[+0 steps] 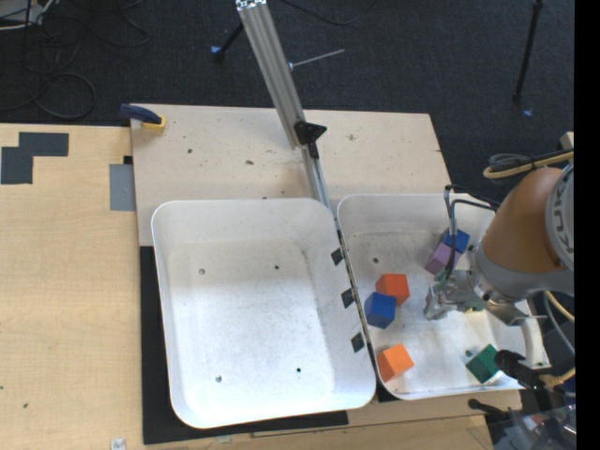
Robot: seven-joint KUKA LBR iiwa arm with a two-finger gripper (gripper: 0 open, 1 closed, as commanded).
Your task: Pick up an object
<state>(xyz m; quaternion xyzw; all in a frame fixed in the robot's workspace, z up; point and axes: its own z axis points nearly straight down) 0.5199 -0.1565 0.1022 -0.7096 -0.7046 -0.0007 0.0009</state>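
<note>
Partly hidden green block (484, 363) sits by the arm; tool (441, 305) blurs near 2 orange cubes (394, 287), its state unreadable.

Both white bins (246, 345) look like smooth, faintly glossy plastic, speckled with dark scuffs, and they sit on a pale, matt wooden bench (225, 153) with small dark marks, beside a lighter wood-grain board (66, 279). A ribbed metal rail (272, 59) with a dull silver sheen slants across the bench, while the arm's orange band (525, 223) is smooth and glossy, catching light. The orange blocks (394, 287), blue block (380, 309), purple block (439, 256) and green block (484, 364) appear matt and plain-faced
</note>
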